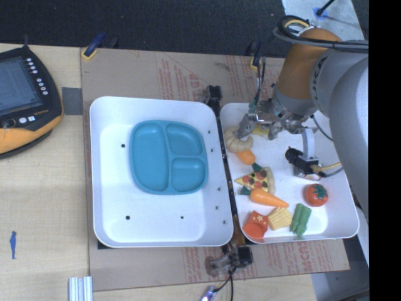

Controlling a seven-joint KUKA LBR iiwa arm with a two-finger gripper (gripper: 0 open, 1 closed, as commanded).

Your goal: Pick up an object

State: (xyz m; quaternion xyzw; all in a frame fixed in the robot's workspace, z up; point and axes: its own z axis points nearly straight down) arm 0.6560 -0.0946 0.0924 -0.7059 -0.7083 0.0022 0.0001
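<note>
Your hand hangs low over the right bin, just above the beige garlic toy; you cannot tell its grip state. The pizza slice and carrot lie nearby.

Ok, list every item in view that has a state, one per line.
pincer: low over the right bin's far left corner, by the beige toy
blue plate: lying flat in the left bin, compartments bare
pizza slice: flat, mid right bin
carrot: on its side
tomato: apart from the others, near the right wall
green vegetable: lying by the near rim
</note>
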